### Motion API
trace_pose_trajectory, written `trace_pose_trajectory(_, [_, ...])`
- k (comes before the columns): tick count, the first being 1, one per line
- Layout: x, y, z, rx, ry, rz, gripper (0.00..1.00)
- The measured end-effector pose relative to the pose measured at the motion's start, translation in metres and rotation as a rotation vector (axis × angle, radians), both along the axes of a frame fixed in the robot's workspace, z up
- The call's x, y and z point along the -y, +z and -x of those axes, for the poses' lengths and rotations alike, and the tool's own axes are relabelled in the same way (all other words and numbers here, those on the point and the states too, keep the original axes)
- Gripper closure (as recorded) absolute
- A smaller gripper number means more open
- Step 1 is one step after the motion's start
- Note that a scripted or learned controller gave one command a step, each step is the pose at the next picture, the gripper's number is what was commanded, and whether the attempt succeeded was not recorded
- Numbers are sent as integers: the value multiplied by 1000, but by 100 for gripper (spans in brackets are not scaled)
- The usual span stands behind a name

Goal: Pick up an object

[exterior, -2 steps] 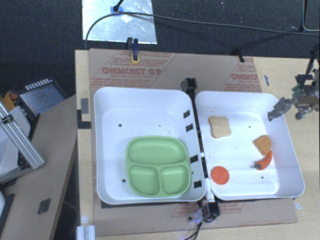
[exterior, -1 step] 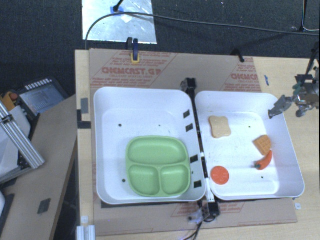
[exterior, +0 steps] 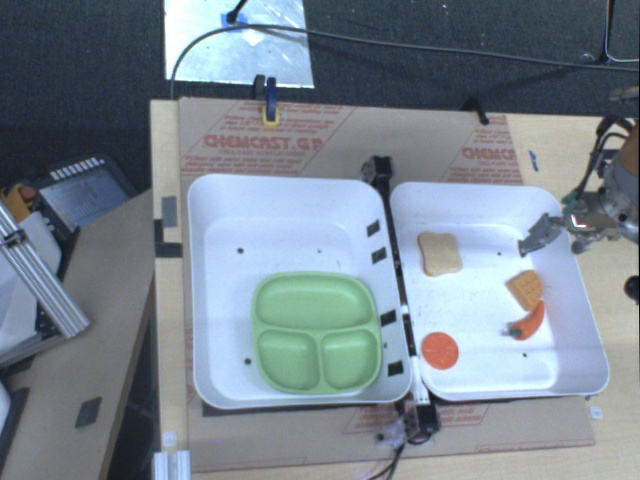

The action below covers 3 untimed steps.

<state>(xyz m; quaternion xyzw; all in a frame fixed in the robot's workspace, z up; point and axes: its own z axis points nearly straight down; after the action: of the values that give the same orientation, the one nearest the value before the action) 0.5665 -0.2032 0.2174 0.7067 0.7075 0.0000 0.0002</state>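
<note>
The right bin (exterior: 560, 368) holds several small toy foods. A tan bread slice (exterior: 440, 253) lies near its back left. An orange cracker-like piece (exterior: 524, 288) sits at the right, touching a red-orange carrot-shaped piece (exterior: 530, 323) just in front of it. A round orange-red disc (exterior: 440, 349) lies at the front left. My gripper (exterior: 548, 240) hangs over the bin's far right part, a little behind and above the cracker piece, with nothing visibly held in it.
The left bin (exterior: 215, 268) holds a green three-compartment plate (exterior: 315, 330) in its front half. A black divider with clips (exterior: 390, 268) runs between the bins. Cables and a yellow clamp (exterior: 269, 103) lie beyond the bench's back edge.
</note>
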Motion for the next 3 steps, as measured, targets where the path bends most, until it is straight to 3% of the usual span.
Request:
trace_pose_trajectory(2, [-5, -100, 9, -2, 0, -1, 0])
trace_pose_trajectory(3, [-4, -87, 7, 4, 0, 1, 100])
